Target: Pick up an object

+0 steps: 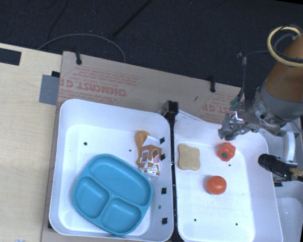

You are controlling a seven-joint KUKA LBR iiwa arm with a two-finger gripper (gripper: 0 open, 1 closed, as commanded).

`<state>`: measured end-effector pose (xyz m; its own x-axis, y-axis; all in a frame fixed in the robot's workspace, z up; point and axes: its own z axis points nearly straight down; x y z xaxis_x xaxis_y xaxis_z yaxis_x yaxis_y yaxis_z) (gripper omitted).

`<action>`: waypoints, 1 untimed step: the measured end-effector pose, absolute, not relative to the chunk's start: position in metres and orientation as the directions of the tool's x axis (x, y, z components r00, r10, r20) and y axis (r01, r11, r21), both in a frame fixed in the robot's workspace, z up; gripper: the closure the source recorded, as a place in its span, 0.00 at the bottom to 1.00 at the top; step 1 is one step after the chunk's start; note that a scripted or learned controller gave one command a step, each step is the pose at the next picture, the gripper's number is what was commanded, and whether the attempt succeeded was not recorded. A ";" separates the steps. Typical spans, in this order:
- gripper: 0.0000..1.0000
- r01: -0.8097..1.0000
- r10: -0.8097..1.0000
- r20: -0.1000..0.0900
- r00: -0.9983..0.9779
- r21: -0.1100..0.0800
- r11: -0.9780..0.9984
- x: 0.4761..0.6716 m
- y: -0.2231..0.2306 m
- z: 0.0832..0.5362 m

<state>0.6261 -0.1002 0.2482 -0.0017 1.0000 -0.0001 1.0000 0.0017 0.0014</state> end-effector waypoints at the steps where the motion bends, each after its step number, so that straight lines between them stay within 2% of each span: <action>1: 1.00 1.000 1.000 0.002 -0.003 -0.004 0.003 0.620 -0.049 0.234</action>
